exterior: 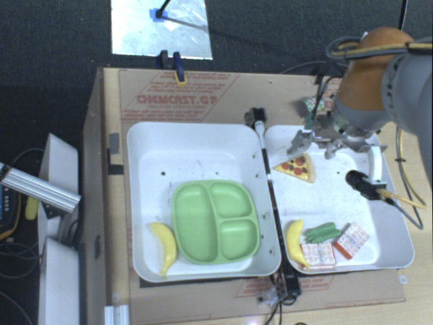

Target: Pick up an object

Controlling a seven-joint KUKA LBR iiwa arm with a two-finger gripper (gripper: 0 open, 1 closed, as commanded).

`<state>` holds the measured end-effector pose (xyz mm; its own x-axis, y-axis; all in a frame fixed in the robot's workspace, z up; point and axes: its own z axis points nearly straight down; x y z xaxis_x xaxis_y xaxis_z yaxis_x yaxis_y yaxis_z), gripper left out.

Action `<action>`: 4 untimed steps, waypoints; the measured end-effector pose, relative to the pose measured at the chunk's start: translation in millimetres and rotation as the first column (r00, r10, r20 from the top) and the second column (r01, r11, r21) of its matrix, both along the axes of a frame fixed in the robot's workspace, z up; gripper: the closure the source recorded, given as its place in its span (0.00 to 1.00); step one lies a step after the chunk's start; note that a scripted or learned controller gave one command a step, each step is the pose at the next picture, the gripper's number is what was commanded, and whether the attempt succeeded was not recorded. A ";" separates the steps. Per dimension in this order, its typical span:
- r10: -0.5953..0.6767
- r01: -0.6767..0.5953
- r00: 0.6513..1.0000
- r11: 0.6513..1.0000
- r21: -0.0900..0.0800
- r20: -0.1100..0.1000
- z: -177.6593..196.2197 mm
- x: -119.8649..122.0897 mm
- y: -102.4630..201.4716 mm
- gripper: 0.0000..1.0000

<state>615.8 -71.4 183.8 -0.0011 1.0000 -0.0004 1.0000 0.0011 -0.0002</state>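
The toy pizza slice (296, 168) lay flat in the right bin (399, 252), at about 10 o'clock of its floor, close to the wall shared with the left bin (135, 181). Just beyond it at 1 o'clock hung the gripper (314, 145), its two metal fingers spread apart with nothing between them and clear of the slice. The arm (369, 80) came in from 3 o'clock, its orange band bent over the bin's far edge and the wrist turned downward.

The slice's long axis ran roughly from 9 to 3 o'clock, with the tip toward 9 and the yellow crust toward 3.

At 6 o'clock in the same bin sat a banana (294, 239), a green pod (321, 232) and two red-and-white packets (318, 254) (352, 241); their print was too small to read. The left bin held a green divided plate (215, 221) with a second banana (164, 246) at its 8 o'clock. The cardboard sheet (223, 90) under both bins bore red lettering that read "CHEMCAST GP".
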 end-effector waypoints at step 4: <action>-0.001 0.001 1.000 1.000 -0.003 0.009 -95.5 -16.2 -96.2 0.00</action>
